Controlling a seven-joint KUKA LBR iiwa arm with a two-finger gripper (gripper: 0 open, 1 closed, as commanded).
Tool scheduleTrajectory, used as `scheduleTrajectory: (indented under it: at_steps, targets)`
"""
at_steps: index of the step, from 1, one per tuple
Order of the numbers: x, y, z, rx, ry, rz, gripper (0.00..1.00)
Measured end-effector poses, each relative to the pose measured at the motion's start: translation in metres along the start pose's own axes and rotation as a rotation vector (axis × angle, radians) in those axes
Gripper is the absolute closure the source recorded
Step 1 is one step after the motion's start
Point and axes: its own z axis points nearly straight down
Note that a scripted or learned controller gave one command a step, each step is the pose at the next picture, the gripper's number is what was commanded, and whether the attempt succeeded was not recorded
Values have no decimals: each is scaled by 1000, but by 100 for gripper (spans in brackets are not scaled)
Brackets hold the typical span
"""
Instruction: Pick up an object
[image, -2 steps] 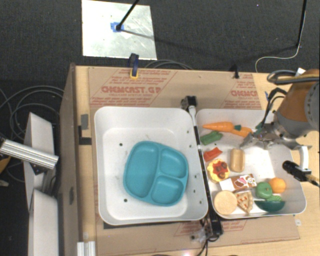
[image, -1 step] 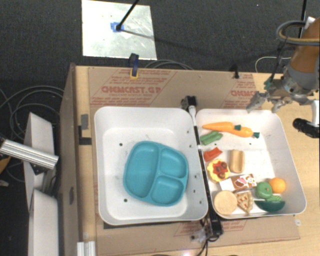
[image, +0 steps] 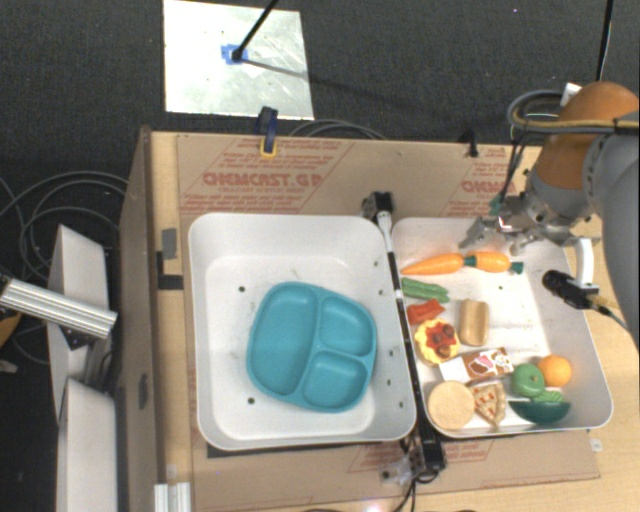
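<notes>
My gripper (image: 497, 236) hangs over the far edge of the right bin (image: 598, 392), just above two orange carrots (image: 433, 265) (image: 488, 262) that lie end to end. Its fingers look spread, with nothing between them. Below the carrots lie a green pod (image: 425, 290), a red piece (image: 424, 312), a tan bread roll (image: 473, 322) and a small round pizza (image: 438, 342). Along the near side sit a cake slice (image: 486, 363), a round bun (image: 451, 405), a pizza wedge (image: 490, 403), a green apple (image: 528, 380), an orange (image: 555, 371) and a dark green vegetable (image: 545, 408).
The left bin (image: 215, 300) holds a blue divided plate (image: 312, 345). A black and white fitting (image: 575, 285) juts over the right bin's far right side, beneath the grey arm (image: 590, 150). Cables run along the bench's back edge.
</notes>
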Motion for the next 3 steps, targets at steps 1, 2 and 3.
scheduleTrajectory:
  at_steps: [1,2,3]
  targets:
    - [10,-67,18,0,-4,5,0]
    - [15,-174,24,21,5,9,0]
    - [-34,-183,-48,7,-3,8,0]
